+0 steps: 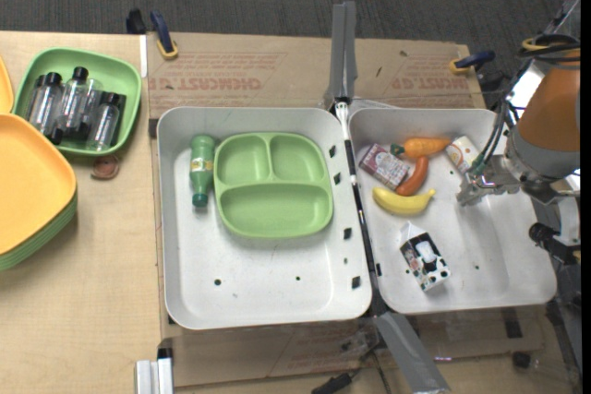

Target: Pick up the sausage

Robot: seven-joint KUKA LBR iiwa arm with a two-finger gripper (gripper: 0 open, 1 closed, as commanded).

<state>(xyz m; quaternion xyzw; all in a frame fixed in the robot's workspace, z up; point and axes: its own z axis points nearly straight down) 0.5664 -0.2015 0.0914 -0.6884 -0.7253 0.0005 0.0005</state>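
The sausage is a short reddish-brown link lying at a slant in the right bin. It rests between an orange carrot above it and a yellow banana below it. My gripper hangs over the right bin's upper right part, roughly a sausage's length to the right of the link and apart from it. Nothing shows in the gripper.
In the right bin, a maroon packet lies left of the sausage, a small white item sits near the gripper, and a black-and-white carton is lower down. The left bin holds a green divided plate and a green bottle.
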